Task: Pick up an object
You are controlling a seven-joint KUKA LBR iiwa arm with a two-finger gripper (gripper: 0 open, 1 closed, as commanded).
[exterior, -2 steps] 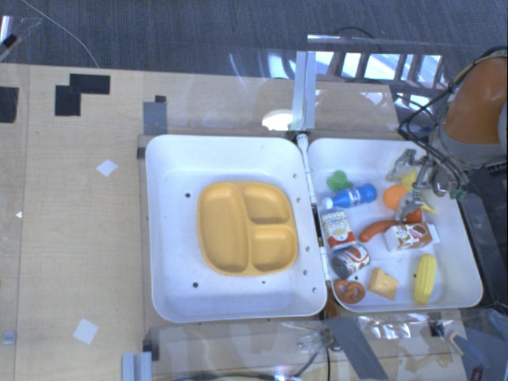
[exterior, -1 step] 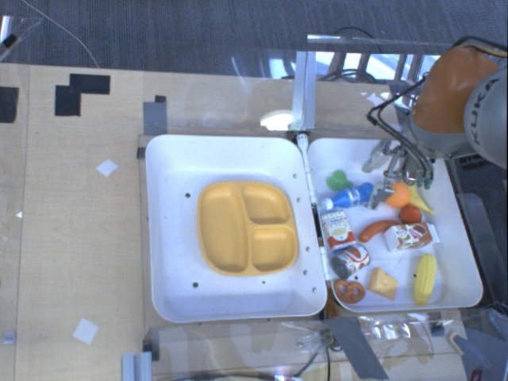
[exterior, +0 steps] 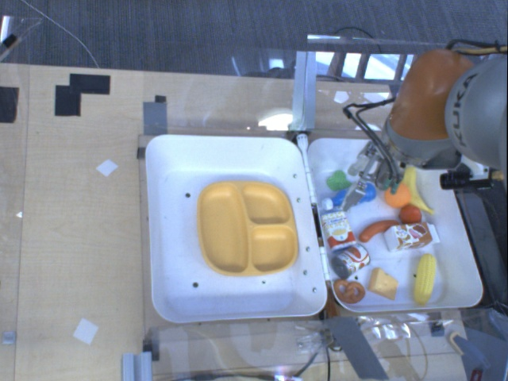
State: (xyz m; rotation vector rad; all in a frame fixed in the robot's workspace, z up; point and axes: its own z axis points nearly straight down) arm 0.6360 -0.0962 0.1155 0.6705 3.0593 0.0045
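Many toy foods in right bin [exterior: 468, 280] w/ gripper [exterior: 367, 179] amid them, finger state unclear.

A robotics lab: a pale wooden tabletop [exterior: 71, 236] carries two white bins [exterior: 171, 236] between clear guard panels, black marker patches [exterior: 79, 92] near its far left corner, grey carpet [exterior: 198, 14] beyond.

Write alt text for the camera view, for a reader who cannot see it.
A grey robot arm with an orange band reaches from the right, its tool low over the right bin, which holds toy food: corn cob, sausage, cheese wedge. The left bin holds a yellow divided tray.
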